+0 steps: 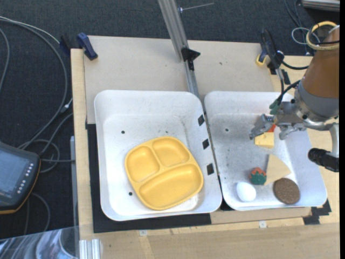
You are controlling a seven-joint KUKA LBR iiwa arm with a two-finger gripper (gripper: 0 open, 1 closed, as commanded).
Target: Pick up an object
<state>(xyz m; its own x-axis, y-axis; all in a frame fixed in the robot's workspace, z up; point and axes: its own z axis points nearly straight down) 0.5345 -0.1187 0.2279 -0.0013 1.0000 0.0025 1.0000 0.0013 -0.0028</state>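
Step in hand: grasp attempt, judged from the pose. The gripper (268,133) is seen low in the right bin (232,107), its two fingers spread apart, one on either side of the upper edge of a small yellow cheese-like wedge (264,140). Whether the wedge is pinched or merely touched cannot be told; it appears to rest on the bin floor.

Other contents, right bin: a pale tan triangular slice (277,167) just below the wedge; a small green and red toy piece (258,176) touching that slice's left edge; a white egg (246,191) near the front wall; a brown round cookie-like disc (285,190) in the front right corner.

Left bin (108,112): a yellow three-compartment plate (164,172), lying flat toward the front.

Next move, as judged: the fingers are to be closed squarely on the wedge, then a straight lift is called for.

Room: bare floor is seen left of and behind the wedge, so a vertical withdrawal is unobstructed. The bin's right wall lies near the wrist, and the tan slice sits close below; sideways drift toward either is best avoided.
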